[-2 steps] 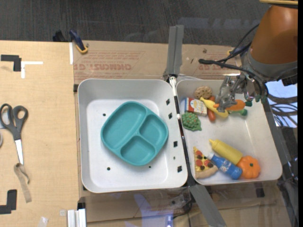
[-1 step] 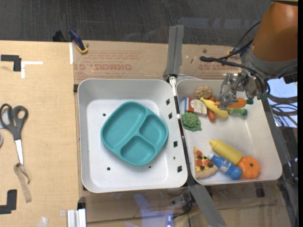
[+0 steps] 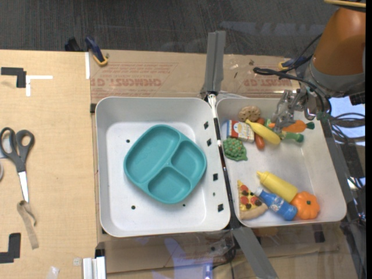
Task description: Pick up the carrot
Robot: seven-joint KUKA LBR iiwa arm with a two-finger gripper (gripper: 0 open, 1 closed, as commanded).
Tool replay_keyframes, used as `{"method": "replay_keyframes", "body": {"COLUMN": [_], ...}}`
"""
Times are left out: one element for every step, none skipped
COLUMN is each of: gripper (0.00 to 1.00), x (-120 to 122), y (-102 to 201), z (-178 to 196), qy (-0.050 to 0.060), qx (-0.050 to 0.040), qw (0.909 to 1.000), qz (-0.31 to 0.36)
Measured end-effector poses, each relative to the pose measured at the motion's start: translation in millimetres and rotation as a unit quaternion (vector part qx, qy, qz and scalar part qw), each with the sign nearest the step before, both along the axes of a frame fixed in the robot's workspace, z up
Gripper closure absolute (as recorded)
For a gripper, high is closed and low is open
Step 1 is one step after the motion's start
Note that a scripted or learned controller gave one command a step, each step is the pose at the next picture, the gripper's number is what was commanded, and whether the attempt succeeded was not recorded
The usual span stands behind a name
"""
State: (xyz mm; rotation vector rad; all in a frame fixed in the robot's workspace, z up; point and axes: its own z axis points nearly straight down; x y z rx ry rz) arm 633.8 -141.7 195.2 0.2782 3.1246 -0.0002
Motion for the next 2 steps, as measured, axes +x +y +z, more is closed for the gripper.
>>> {"method": "replay_keyframes", "body": {"gripper": [1.0, 1.0], "x": [-79, -67], "y": [-38, 32], "z": [-14, -9], "qy": [0.002, 0.001], "qx": [0.0005, 0.0008], "qw": [0.9941, 0.9757], "qz": [-0.108, -0.219]}}
